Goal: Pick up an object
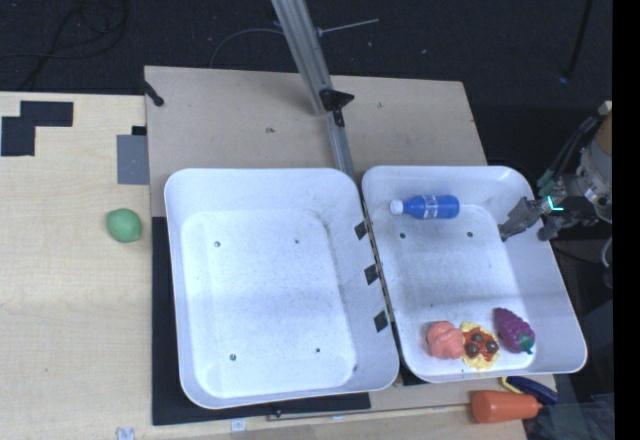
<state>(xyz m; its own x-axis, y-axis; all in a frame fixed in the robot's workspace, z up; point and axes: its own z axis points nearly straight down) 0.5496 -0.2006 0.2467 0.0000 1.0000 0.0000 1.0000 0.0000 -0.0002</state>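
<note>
The right bin (430, 278) holds a blue bottle (427, 207) lying on its side near the back wall. At the bin's front right lie an orange-red fruit (444, 339), a yellow item with dark spots (480, 345) and a purple grape bunch (513, 329). My gripper (520, 218) hangs at the right bin's right rim, to the right of the bottle and apart from it. Nothing shows between its dark fingertips.
The left bin (265, 283) sits beside the right one. A green ball (124, 225) rests on the bench left of the bins. An orange carrot-like item (503, 406) lies outside the right bin's front edge. A metal rail (305, 43) slants up behind the bins.
</note>
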